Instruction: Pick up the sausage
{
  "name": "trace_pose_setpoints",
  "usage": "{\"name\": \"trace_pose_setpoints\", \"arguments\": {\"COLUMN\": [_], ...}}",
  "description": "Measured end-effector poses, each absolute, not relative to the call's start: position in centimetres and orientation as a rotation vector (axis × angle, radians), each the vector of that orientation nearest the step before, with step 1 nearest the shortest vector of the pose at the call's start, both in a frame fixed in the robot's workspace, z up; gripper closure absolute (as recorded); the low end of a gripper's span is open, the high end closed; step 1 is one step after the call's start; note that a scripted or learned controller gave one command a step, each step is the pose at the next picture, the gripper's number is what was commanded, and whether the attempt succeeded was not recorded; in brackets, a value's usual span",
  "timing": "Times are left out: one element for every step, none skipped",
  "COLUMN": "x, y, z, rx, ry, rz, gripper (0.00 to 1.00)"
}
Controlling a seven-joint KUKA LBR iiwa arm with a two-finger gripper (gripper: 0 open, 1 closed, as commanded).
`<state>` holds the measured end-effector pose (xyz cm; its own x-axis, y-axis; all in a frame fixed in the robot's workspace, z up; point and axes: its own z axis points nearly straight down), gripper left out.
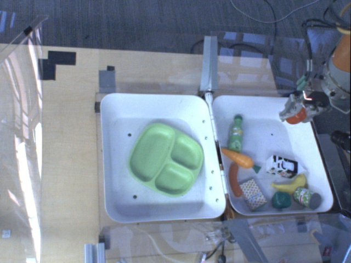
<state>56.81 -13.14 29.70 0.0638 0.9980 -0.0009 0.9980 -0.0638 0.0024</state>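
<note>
The sausage (235, 180) is a short reddish-brown link lying lengthwise near the front left of the right bin (266, 130), just below an orange carrot (239, 158). My gripper (296, 112) hangs over that bin's back right corner, far from the sausage. A small orange-red object (296, 118) shows directly under the gripper tip, partly hidden by it.
The right bin also holds a green bottle (236, 133), a patterned box (252, 193), a black-and-white carton (281, 166), a banana (290, 183), a dark green piece (281, 200) and a small can (305, 197). A green divided plate (166, 159) lies in the left bin (112, 147).
</note>
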Motion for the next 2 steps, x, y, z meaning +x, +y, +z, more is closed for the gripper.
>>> {"name": "trace_pose_setpoints", "arguments": {"x": [52.5,54.3], "y": [-14.3,-9.0], "z": [14.1,9.3], "rx": [2.498,2.321], "ry": [1.904,2.091], "rz": [0.001,0.027], "gripper": [1.0,1.0]}}
